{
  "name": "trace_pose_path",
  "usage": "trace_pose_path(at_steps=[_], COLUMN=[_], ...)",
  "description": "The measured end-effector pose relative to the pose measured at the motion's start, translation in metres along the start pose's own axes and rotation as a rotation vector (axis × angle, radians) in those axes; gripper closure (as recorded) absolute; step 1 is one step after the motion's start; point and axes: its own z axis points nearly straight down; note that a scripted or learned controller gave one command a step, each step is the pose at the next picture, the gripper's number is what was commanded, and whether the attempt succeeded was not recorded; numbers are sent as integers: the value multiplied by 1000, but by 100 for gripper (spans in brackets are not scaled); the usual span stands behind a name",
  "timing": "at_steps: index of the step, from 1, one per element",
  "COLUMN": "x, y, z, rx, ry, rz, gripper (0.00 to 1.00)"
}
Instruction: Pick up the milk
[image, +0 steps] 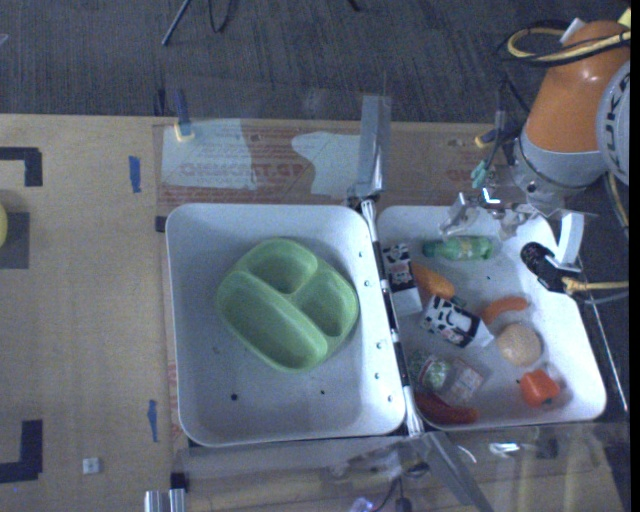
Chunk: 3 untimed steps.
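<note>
Milk carton (449, 321) lies tilted in the right bin (592, 372). Gripper (478, 212) hovers over a green bottle (460, 248); its grip state I cannot tell

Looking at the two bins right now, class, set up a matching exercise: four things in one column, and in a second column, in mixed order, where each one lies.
Things:
1. green divided plate
2. green bottle
3. cow-patterned milk carton
4. red sausage

Places:
A. near the right bin's front edge
B. middle of the right bin
C. lying near the right bin's back edge, below the gripper
D. middle of the left bin

Pairs: 1-D, 2-C, 3-B, 4-A
</note>
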Motion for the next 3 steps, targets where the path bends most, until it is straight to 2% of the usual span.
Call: trace_pose_path(at_steps=[1,2,3], x=[13,47,6], y=[-60,-101,-100], z=[76,30,78], rx=[-1,2,0], ry=[-1,1,0], rz=[-70,-97,-196], gripper=[0,0,0])
